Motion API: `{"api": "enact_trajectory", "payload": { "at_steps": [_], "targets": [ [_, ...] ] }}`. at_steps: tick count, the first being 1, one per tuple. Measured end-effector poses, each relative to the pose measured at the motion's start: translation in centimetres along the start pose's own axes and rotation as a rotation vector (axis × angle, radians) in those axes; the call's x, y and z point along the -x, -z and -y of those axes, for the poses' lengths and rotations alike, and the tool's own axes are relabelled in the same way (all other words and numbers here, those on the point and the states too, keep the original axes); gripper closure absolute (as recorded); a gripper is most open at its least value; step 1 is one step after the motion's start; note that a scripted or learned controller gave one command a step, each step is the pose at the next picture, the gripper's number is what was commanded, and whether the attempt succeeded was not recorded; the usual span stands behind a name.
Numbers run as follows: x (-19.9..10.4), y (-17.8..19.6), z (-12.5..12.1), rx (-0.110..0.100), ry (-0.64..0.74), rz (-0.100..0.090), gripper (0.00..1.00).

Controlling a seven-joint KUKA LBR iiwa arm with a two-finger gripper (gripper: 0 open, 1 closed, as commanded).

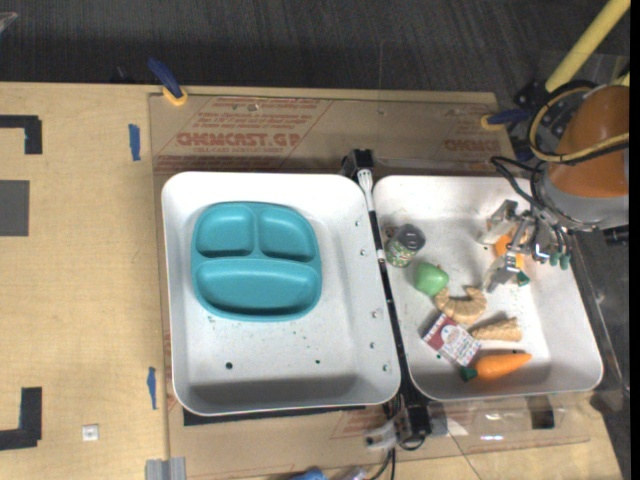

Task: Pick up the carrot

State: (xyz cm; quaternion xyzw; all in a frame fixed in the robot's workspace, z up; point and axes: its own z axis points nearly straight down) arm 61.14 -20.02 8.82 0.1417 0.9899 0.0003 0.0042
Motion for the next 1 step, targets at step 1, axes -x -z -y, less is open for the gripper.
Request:
{"api": "enact_trajectory", "payload": {
  "at_steps": [1],
  "targets": [
    [0.46,1.52,-0.10,0.000,0.001,0.015,1.00]
  ]
}}
